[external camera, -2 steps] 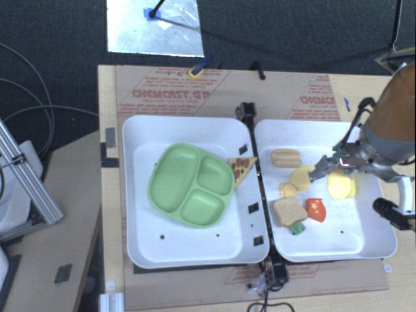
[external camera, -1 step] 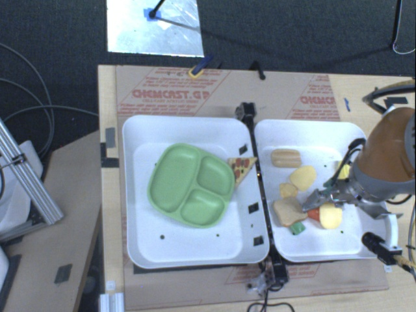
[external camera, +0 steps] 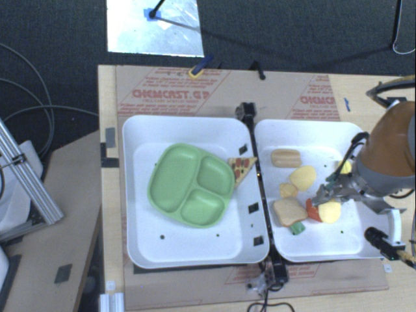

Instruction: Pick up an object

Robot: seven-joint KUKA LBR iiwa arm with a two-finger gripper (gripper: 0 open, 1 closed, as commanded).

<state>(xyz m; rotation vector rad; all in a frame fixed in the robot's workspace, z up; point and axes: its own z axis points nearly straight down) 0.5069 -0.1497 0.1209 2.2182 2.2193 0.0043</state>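
toy food point(external camera: 294, 186) lies in right bin point(external camera: 325, 252); tool point(external camera: 323, 199) among it, grip state unclear.

Two bins sit side by side on the bench. In the left bin point(external camera: 140, 194), a three-compartment plate point(external camera: 191, 184) lies near the middle, and a pizza slice point(external camera: 241, 168) rests against the plate's right edge, close to the bin's right wall. In the right bin point(external camera: 312, 249), a bread roll point(external camera: 286, 158) lies toward the far left corner, with a potato-like piece point(external camera: 302, 176) just in front of it. A toast slice point(external camera: 289, 210) lies nearer the front edge.
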